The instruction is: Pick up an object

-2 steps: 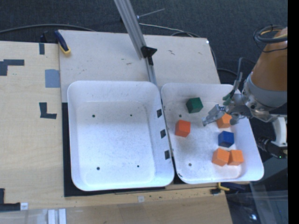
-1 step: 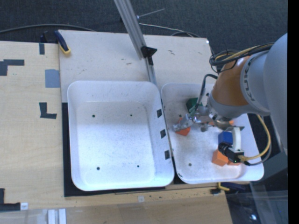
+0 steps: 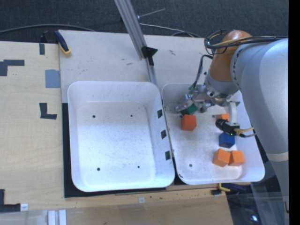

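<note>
The arm (image 3: 267, 88) looms closest, a big grey bulk coming in from 3 o'clock, its orange band (image 3: 229, 53) bent over the right bin (image 3: 201, 146). The gripper (image 3: 186, 106) hangs low at that bin's 10 o'clock, near the wall beside the left bin (image 3: 117, 144). A green piece (image 3: 190, 109) sits right at its tip, touching it or very nearly. From here I cannot tell how far the gripper is open, nor whether it has hold of the green piece.

Just toward 6 o'clock from the tip, an orange block (image 3: 188, 123) rests on the bin floor, close to the green piece. A blue block (image 3: 227, 140) lies at about 4 o'clock from the bin's middle. An orange pair (image 3: 228, 158) sits side by side, touching, at 5 o'clock near the front rim. An orange bit (image 3: 225, 117) peeks out at 2 o'clock, partly hidden by the wrist.

The left bin stands at 9 o'clock of the right one, their rims meeting, with four dark dots on its floor. A metal rail (image 3: 131, 22) slants down from 12 o'clock and ends where the two bins meet. A yellow-and-blue clamp (image 3: 62, 42) lies on the bench (image 3: 28, 139) at 10 o'clock, well apart from the bins.
</note>
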Robot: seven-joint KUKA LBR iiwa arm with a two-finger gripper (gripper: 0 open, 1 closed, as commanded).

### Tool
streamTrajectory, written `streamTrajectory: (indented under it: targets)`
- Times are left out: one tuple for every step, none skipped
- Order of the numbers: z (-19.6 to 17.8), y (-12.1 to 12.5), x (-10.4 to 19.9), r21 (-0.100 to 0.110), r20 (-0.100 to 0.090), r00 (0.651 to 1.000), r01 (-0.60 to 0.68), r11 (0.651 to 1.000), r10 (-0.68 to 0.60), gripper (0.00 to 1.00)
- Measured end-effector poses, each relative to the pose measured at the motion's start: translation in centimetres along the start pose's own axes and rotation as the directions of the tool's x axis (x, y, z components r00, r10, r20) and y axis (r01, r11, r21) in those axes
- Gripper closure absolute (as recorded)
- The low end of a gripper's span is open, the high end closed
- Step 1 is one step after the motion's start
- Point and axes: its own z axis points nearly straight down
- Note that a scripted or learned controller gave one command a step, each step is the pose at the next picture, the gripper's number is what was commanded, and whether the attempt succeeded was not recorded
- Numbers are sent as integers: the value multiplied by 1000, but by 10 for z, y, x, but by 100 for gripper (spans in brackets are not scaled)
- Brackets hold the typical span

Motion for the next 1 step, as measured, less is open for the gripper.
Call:
streamTrajectory:
  targets:
    - [-11, 1, 4, -6, -2, 1000, 5, 1000, -5, 100]
